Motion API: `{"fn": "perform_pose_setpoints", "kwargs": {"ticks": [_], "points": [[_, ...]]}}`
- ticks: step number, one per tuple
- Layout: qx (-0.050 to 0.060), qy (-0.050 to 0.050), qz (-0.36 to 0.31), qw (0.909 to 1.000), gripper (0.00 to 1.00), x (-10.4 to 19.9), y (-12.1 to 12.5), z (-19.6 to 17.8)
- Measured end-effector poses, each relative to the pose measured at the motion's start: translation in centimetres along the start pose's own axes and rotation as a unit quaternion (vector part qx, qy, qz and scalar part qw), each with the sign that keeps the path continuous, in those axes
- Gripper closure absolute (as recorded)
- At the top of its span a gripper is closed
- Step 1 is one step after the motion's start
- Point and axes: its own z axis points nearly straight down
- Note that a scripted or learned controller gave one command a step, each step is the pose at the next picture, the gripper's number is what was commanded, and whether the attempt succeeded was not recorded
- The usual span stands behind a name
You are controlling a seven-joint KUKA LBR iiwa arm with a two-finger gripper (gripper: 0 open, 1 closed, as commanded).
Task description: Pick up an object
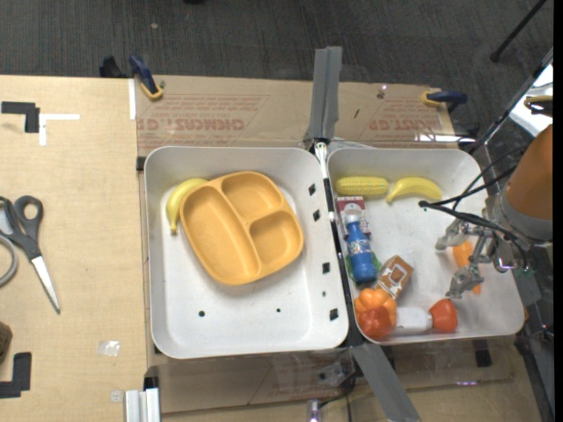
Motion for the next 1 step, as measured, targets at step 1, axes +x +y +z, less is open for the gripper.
{"fn": "perform_pose_setpoints", "kwargs": {"ticks": [1], "points": [[0.001, -0.002, -0.002, 1.0000, 1.00, -0.21, 0.06, -1.01]]}}
